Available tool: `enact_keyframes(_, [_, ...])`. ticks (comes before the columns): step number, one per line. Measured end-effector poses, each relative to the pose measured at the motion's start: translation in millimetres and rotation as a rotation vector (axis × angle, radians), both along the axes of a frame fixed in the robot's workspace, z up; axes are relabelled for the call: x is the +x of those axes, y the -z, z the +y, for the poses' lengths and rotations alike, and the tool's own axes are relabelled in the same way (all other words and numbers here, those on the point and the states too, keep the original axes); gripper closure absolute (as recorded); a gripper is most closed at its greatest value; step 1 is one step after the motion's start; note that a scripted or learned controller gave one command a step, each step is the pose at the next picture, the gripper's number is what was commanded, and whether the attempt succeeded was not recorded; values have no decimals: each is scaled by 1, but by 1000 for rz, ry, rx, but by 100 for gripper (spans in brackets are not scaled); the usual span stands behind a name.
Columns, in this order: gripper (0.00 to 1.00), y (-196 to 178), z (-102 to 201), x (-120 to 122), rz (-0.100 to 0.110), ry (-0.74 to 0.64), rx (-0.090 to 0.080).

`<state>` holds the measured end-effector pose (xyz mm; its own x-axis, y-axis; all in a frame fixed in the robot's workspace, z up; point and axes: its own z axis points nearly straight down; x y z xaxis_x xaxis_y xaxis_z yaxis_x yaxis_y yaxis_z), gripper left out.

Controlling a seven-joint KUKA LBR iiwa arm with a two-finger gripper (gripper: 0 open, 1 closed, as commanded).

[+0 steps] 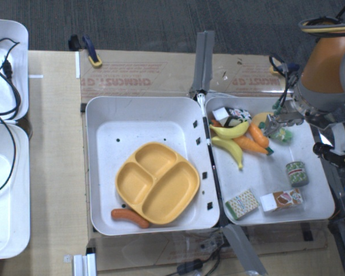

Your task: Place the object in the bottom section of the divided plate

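A yellow three-section plastic plate [157, 181] lies in the left white bin [103, 125], an orange toy sausage [129, 216] touching the plate's lower-left rim. Right of the plate, the right white bin [310, 171] holds two yellow toy bananas [231, 140], an orange toy carrot [253, 140], a green can [296, 173] and two small boxes [263, 202]. Farthest right of the plate, the hand [278, 125] hangs beside the carrot over a pale green object; whether it is released or clenched cannot be told.
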<state>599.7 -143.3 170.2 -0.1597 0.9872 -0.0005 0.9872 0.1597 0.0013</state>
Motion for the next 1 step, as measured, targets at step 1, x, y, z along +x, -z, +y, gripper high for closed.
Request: enact_keyframes(1, [100,-51,8,53,2,347,-2])
